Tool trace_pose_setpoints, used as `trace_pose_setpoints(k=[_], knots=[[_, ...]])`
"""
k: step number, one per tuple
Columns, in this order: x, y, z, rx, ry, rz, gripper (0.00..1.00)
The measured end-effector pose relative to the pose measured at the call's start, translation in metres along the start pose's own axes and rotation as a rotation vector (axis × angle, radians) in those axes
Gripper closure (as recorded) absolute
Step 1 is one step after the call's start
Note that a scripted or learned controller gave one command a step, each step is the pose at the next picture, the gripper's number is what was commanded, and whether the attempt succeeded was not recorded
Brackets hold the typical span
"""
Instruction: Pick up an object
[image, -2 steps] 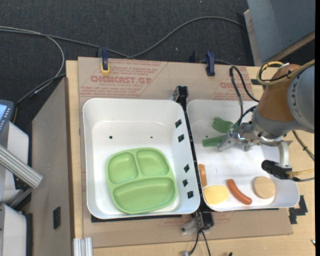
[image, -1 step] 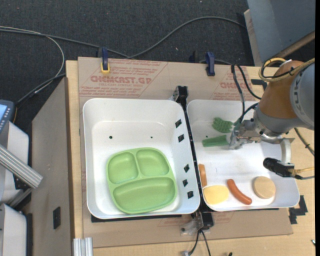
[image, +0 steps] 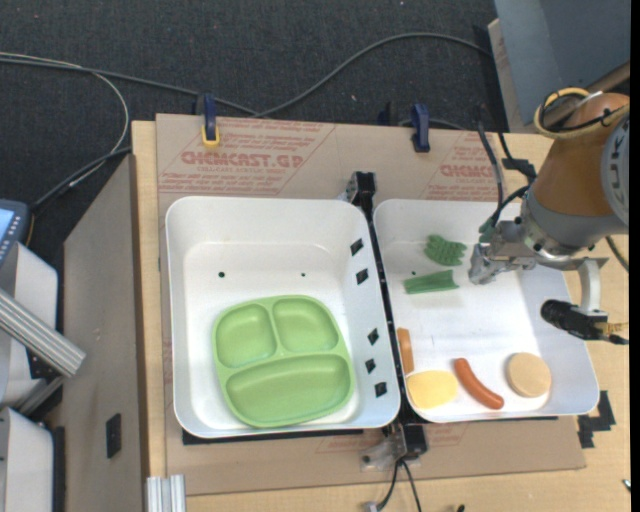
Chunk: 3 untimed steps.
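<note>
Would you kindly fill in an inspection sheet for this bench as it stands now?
Surface: cardboard sheet bearing two white bins side by side, the left bin and the right bin.
Job's things: in the right bin, a green leafy piece, a green flat piece, a yellow piece, an orange-red sausage, a tan round piece, and an orange stick by the left wall.
Clutter: green divided tray in the left bin.
Claw: the claw is over the right bin, beside the leafy piece; nothing seen between its fingers.
Cables: black cables on the floor behind the bench.
Surroundings: two clamps on the cardboard's far edge; dark floor.
</note>
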<state>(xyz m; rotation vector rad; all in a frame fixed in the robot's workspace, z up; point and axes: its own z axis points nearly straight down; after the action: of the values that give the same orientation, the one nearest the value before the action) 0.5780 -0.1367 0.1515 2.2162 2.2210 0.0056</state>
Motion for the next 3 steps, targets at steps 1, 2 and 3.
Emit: trace_pose_setpoints(k=[1, 2, 3], knots=[[0.011, 0.004, -0.051, -0.001, 0.000, -0.001, 1.00], [0.011, 0.006, -0.098, -0.001, 0.000, 0.000, 1.00], [0.070, 0.015, -0.089, 0.007, 0.002, -0.004, 1.00]])
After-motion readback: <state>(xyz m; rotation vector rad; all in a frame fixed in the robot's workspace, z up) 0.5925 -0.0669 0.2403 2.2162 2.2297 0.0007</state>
